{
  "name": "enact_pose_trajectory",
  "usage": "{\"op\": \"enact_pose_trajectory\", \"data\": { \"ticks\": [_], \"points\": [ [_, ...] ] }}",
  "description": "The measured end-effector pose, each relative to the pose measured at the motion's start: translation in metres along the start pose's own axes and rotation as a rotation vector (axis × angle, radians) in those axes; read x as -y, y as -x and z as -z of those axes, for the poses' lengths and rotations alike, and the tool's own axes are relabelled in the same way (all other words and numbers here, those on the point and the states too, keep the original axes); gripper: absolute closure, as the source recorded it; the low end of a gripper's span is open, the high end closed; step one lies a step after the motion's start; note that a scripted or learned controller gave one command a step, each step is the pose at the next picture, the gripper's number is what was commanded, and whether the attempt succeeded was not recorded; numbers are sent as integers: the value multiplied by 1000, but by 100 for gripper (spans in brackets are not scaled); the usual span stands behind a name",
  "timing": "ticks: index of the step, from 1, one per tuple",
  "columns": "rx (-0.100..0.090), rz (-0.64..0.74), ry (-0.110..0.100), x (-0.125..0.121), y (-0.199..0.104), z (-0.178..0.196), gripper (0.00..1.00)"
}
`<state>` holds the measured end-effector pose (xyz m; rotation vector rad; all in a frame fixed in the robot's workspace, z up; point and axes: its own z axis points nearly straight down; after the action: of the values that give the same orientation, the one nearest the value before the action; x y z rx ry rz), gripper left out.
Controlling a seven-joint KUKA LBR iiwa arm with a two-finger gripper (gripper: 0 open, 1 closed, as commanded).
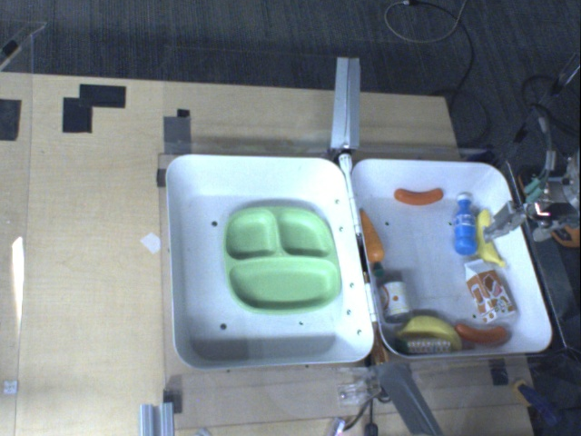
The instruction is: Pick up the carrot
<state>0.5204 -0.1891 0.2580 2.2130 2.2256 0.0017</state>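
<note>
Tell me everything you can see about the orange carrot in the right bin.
The orange carrot is long, smooth and tapered, with a small dark green end toward the bottom of the view. It looks like plastic. It lies flat along the left wall of the shallow white right bin, beside the divider between the bins. Its green end is close to a small can.

Landmark is the divider between bins. Left of it, left bin holds a sectioned tray. Right of it, right bin: carrot just beside divider, can nearer the front, sausage behind, bottle farther right, gripper over the far wall.
</note>
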Motion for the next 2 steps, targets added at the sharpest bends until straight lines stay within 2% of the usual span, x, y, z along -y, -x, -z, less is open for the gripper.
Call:
{"op": "enact_pose_trajectory", "data": {
  "ticks": [1,2],
  "points": [
    [-1,23,0,-25,-52,-108,0],
    [-1,-143,7,-108,-79,-170,0]
  ]
}}
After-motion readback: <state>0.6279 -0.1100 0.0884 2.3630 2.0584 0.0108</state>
